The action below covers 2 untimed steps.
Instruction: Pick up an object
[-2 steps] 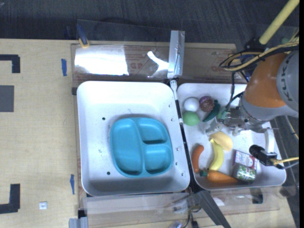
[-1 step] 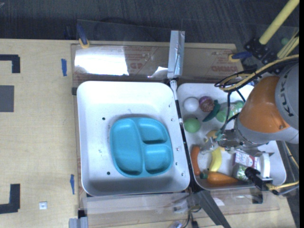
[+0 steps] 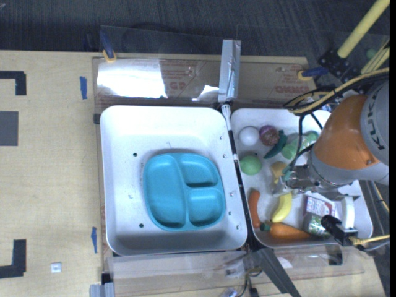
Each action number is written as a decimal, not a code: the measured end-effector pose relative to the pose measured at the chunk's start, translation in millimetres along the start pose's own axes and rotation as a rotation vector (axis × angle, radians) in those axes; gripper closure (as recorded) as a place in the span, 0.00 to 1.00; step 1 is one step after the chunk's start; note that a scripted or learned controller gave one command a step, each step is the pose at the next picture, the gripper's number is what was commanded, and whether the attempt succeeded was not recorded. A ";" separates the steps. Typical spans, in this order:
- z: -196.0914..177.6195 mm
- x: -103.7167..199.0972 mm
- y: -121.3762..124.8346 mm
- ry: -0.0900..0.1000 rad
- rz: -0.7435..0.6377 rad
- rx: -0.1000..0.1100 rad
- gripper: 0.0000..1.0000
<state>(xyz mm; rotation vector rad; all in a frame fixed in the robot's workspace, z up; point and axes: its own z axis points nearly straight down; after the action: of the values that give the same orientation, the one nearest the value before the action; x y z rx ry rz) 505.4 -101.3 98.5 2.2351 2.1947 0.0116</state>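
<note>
Two shallow white bins sit side by side on the table. Inside the left bin lies a blue divided tray. Toy foods crowd the right bin: a white ball, a purple onion, a green ball, a banana, a carrot and a small printed carton. Above them hangs the arm's pincer, near the banana; whether it is open or gripping anything cannot be told

Crowded right bin, toys touching
</note>
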 end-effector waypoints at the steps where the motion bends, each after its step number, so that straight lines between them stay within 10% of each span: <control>1: -120.9 38.2 33.6 0.002 -0.070 0.005 1.00; 2: -93.7 7.3 63.9 -0.001 0.145 0.011 1.00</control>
<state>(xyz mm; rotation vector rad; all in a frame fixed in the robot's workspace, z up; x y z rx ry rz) 568.3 -95.0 192.9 2.3940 2.0328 -0.0008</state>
